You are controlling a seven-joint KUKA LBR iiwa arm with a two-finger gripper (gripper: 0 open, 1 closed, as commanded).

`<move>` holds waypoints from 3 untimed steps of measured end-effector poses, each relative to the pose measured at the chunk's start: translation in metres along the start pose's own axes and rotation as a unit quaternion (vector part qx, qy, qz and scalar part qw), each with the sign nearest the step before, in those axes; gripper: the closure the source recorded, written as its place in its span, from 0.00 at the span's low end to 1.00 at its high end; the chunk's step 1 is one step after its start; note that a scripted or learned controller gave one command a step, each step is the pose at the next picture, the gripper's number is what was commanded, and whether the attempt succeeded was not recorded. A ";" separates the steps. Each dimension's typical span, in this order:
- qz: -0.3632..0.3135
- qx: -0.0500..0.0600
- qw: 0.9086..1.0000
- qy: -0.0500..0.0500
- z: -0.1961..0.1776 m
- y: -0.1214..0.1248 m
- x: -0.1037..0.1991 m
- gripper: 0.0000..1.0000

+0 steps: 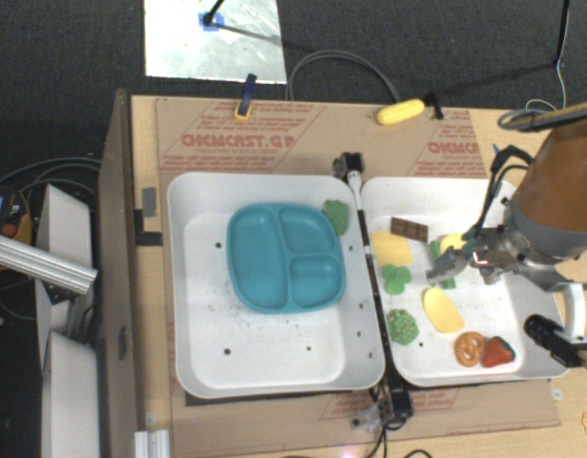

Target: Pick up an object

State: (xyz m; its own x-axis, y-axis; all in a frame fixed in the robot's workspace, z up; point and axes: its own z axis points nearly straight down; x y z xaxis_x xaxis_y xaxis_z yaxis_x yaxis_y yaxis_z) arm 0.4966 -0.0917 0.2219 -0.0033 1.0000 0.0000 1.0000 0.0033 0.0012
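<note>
Positioned low in the right bin [536, 375], tool [450, 267] is seen over small green pieces [444, 252]; its state cannot be told. Toy foods lie around it.

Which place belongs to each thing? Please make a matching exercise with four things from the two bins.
Things:
1. blue divided plate
2. brown block
3. pretzel
4. green piece

Places:
A. upper part of the right bin
B. near the front edge of the right bin, beside a red piece
C. middle of the left bin
D. at the plate's upper right corner

Pairs: 1-C, 2-A, 3-B, 4-D
</note>
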 end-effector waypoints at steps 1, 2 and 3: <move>0.002 -0.001 1.000 -0.001 0.142 0.015 -0.015 0.00; 0.002 0.002 1.000 0.000 0.138 -0.007 -0.040 0.00; 0.001 0.001 1.000 0.000 0.138 -0.010 -0.047 0.00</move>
State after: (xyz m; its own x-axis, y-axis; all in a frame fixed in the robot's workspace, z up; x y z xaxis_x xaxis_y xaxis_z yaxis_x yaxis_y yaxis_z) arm 0.4866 -0.1386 0.0841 -0.0005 1.0000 0.0009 1.0000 0.0005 -0.0002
